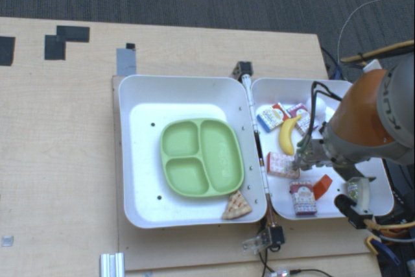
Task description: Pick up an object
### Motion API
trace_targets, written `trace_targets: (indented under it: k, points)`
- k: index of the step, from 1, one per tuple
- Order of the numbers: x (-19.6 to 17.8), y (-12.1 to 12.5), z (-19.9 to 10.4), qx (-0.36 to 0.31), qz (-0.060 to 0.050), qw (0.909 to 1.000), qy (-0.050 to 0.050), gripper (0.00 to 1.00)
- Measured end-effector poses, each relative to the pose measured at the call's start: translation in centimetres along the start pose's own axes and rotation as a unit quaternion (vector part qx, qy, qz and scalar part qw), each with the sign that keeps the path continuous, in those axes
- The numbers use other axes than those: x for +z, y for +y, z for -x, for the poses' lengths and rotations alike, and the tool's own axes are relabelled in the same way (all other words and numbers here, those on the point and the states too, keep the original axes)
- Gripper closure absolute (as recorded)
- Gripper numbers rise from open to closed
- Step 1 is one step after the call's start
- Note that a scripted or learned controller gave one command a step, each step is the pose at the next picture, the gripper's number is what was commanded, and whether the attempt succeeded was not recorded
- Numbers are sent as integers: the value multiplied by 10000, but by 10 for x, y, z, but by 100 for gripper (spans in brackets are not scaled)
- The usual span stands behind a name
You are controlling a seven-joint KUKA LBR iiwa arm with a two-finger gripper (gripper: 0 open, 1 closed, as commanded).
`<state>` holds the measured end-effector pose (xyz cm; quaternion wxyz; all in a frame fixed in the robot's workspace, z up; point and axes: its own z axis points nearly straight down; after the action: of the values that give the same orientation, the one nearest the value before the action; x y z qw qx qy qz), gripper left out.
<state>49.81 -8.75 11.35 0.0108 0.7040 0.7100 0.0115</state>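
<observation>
On the tabletop [58, 139] sit two white bins. The left bin [139, 139] holds a green divided plate [202, 157], with a pizza slice toy [237, 205] at the plate's five o'clock. The arm's jaws [302, 161] hang low in the right bin [382, 198], just beside a pink packet [280, 165]; whether they are apart or together, I cannot tell. At the jaws' eleven o'clock lies a banana [287, 133]; at five o'clock, a red block [322, 187].
</observation>
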Motion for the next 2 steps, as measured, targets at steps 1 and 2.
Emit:
trace_targets:
  k: [1,2]
  points:
    - [0,0,0,5,-2,10000,1,0]
    - [23,-5,-4,31,-51,10000,-1,0]
